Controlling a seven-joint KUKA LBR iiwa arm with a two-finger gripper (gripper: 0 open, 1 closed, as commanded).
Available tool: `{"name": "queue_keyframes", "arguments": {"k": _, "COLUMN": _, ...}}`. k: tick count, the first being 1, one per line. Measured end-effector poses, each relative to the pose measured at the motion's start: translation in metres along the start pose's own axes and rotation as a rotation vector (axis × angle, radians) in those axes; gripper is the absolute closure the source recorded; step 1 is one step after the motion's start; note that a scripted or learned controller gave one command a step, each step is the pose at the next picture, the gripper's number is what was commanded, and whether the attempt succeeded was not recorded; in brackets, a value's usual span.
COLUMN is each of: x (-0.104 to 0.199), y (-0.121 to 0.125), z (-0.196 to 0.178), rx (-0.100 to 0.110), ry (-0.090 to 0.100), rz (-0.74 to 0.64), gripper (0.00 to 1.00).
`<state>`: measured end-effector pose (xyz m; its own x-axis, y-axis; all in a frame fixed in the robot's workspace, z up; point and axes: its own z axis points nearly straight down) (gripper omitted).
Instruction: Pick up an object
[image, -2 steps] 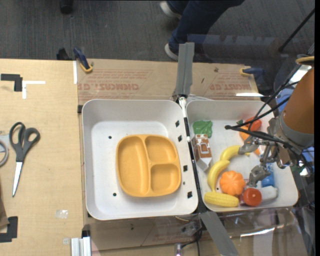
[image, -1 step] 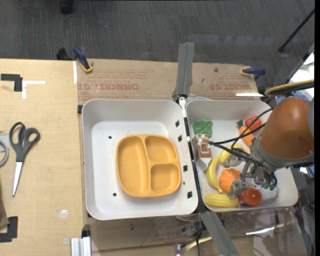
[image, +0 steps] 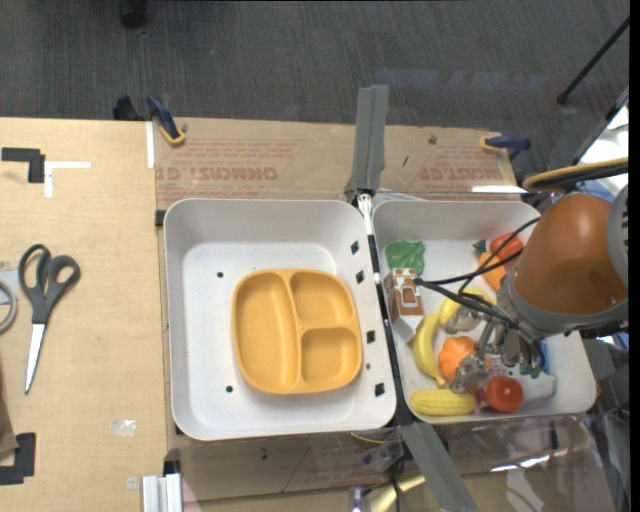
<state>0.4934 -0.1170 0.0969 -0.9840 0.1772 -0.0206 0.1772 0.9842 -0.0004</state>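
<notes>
My gripper (image: 486, 362) is low in the right bin (image: 565, 392), reaching down from the orange wrist band (image: 572, 255). It hangs among several toy foods. An orange fruit (image: 455, 354) lies just to its left and a red tomato (image: 504, 393) just below it. A yellow corn cob (image: 441, 403) rests at the bin's front wall, and a banana (image: 429, 342) curves along the left side. The arm hides part of the bin's right half.
A green toy (image: 405, 254), a small brown and white piece (image: 405, 291) and an orange toy (image: 496, 256) lie at the back of the right bin. The left bin (image: 195, 300) holds a yellow divided plate (image: 297, 330). Scissors (image: 41, 296) lie on the bench at far left.
</notes>
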Motion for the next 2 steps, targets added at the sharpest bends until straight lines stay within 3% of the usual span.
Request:
{"name": "queue_keyframes", "arguments": {"k": 1, "x": 0.000, "y": 0.001, "z": -0.008, "rx": 0.000, "ry": 0.003, "rz": -0.003, "gripper": 1.00}}
{"name": "queue_keyframes", "arguments": {"k": 2, "x": -0.048, "y": 0.048, "z": -0.149, "rx": 0.001, "ry": 0.018, "rz": 0.101, "gripper": 1.00}}
